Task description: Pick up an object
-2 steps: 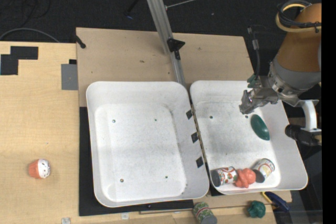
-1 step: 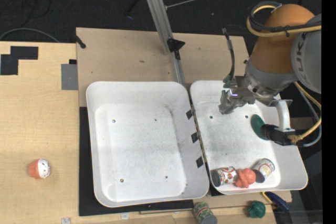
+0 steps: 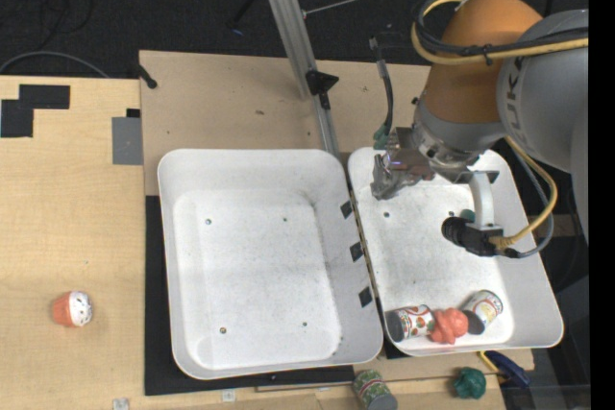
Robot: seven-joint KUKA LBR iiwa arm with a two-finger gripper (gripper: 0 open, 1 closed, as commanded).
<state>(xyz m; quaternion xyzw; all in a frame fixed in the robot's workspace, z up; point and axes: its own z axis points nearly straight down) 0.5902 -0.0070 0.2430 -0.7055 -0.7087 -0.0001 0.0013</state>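
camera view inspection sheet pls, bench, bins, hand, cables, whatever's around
surface: tan bench, two white bins side by side
job's things: two small cans and a red lump at the right bin near edge
clutter: orange ball on the bench at left; can and green lump outside the bins
grippers: hand over right bin's far corner
cables: yellow hose along the arm
surroundings: metal rail, dark floor
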